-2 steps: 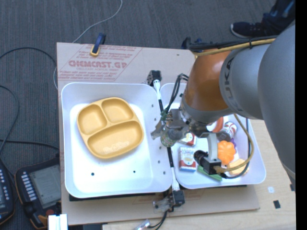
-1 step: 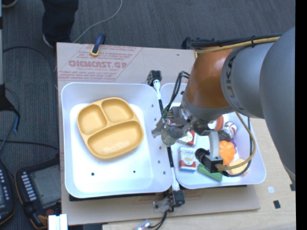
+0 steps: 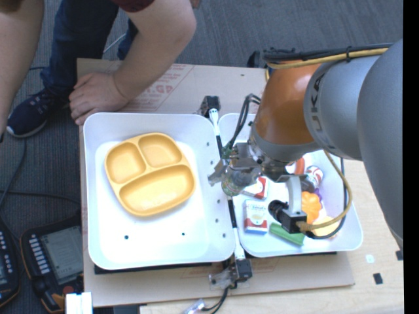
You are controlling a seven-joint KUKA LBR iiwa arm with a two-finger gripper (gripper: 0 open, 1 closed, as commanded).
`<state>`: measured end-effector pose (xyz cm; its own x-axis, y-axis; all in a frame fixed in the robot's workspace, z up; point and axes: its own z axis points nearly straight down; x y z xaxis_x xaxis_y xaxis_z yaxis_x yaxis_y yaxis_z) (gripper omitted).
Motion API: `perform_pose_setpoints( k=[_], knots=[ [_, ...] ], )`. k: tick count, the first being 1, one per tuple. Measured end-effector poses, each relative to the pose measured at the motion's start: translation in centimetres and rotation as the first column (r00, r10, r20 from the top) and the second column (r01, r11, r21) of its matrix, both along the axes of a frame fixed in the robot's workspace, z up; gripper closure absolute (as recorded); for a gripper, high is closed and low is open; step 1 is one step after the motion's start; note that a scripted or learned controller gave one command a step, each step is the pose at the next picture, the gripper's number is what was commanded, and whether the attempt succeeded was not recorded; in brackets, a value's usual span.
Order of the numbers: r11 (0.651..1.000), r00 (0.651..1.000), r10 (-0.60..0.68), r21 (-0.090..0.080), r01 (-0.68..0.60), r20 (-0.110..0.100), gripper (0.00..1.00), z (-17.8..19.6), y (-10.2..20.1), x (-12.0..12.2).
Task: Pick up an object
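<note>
The yellow divided plate [image 3: 150,173] lies alone in the left bin [image 3: 98,241], while the hand [image 3: 230,175], whose opening cannot be told, hangs at the right bin's [image 3: 347,237] left edge, so the red-and-white carton [image 3: 255,216] just below it seems the nearest pick.

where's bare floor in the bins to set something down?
Left bin: a strip below the yellow divided plate along the near wall, and the corner right of the plate. Right bin: crowded, with small items packed under the arm and the gripper at the divider.
</note>
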<state>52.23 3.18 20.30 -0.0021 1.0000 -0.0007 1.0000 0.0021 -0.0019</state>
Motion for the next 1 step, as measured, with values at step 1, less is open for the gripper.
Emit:
perform_pose_setpoints(
  k=[1],
  knots=[
    [1.000,1.000,-0.004,-0.001,0.004,0.000,1.00,-1.89,-7.88,-3.89]
  ],
)
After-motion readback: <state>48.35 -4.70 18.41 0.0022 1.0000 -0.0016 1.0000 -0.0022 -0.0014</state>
